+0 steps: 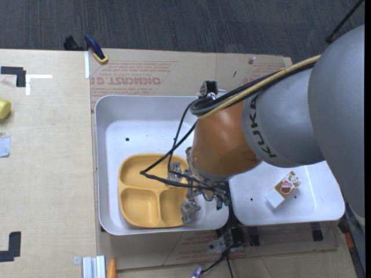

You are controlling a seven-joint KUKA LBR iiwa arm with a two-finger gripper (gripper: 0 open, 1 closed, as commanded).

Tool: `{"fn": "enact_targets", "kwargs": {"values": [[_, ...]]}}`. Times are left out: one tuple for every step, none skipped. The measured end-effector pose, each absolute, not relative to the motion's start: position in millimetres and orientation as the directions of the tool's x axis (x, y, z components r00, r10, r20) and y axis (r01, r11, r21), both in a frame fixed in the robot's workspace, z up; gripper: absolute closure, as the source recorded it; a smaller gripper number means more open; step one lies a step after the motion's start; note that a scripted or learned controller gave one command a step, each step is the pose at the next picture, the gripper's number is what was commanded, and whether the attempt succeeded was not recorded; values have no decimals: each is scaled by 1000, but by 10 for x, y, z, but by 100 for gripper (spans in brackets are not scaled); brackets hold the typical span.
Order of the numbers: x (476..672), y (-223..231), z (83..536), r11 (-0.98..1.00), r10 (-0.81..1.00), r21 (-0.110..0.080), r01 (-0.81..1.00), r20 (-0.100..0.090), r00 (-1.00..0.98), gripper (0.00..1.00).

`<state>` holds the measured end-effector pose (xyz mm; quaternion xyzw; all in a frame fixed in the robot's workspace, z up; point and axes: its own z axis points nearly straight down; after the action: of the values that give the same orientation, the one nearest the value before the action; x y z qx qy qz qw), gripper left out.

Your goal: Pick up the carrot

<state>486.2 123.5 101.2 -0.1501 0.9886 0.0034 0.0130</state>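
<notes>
My gripper (190, 208) hangs low over the left bin (110, 155), at the right-hand edge of a yellow divided plate (142, 198) that lies in the bin's near half. The orange band and grey wrist of the arm (232, 138) cover the right part of this bin and whatever lies under them. Cables run from the wrist down across the plate's upper compartment. The compartments of the plate that I can see hold nothing.
The right bin (324, 204) holds a small white and brown packet (284, 190). A yellow object (3, 109) lies on the bench at the far left. A blue clamp (95, 48) sits at the cardboard's back corner.
</notes>
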Motion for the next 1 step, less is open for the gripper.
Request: {"fn": "enact_targets", "kwargs": {"values": [[4973,1536,982,746,-665,-12,-665,-23,-746,0]]}}
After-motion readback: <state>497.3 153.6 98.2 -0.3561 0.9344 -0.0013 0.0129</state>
